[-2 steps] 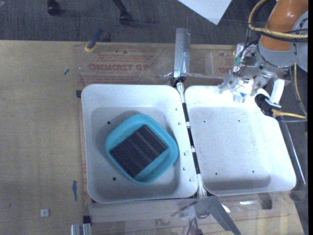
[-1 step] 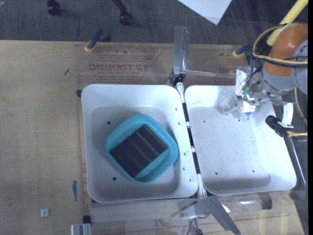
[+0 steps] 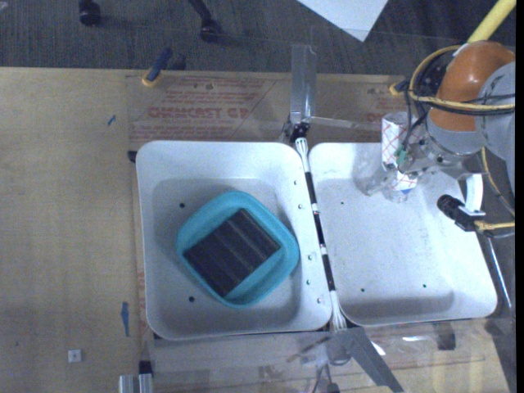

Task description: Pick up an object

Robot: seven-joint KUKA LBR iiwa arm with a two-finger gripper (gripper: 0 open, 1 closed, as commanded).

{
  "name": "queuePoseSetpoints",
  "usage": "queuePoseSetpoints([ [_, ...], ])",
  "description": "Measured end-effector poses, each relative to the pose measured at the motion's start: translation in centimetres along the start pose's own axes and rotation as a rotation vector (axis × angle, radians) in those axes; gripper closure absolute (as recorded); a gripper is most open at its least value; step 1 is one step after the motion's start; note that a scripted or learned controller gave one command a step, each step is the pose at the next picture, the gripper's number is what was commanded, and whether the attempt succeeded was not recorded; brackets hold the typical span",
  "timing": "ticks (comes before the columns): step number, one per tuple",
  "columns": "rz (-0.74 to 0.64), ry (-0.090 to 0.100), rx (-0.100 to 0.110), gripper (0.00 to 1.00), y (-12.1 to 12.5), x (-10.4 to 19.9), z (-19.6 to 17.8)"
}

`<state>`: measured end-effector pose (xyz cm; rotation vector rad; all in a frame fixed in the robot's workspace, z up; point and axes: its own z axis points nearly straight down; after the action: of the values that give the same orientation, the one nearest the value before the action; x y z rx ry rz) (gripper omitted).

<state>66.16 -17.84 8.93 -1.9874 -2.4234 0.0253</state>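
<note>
While I am hanging over the right bin (image 3: pixel 426 297), the only object is lying well off to my left.
The blue container (image 3: pixel 237 247) is sitting in the left bin (image 3: pixel 155 219), its length slanting; my pincer (image 3: pixel 399 173) I cannot tell.

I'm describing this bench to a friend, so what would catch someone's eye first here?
First, the turquoise container with a dark ribbed top, lying askew in the left bin. Next, the arm's orange band at the upper right, with the gripper blurred over the right bin's far corner.
</note>
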Motion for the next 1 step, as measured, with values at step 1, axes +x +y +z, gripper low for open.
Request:
queuePoseSetpoints([
  [1, 0.002, -0.002, 0.000, 1.00, -0.05, -0.17, -1.10],
])
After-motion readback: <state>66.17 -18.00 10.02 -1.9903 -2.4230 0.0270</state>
